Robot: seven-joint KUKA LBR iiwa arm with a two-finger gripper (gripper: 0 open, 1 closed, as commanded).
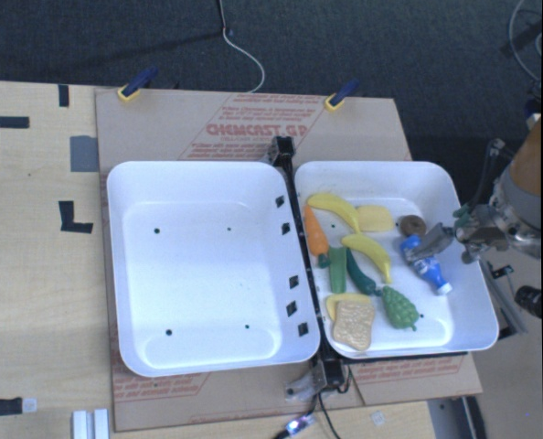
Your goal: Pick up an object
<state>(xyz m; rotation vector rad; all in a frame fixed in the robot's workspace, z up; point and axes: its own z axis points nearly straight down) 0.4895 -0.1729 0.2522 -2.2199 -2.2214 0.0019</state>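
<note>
Toys (363, 254) all lie in the right bin (454, 190); the claw (443, 238) hovers spread apart, nothing lifted yet.

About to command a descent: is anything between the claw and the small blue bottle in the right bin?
Nothing visible does. The claw sits at the right white bin's right side, close beside the small blue bottle; the brown round piece lies just left, off the path.

- A brown cardboard sheet (253, 126) with red lettering lies on the table (34, 245).
- Two yellow-and-blue clamps (136, 83) grip its far edge.
- Black tape marks (70, 218) dot the table.
- A white cable (244, 58) crosses the dark carpet (390, 26).
</note>
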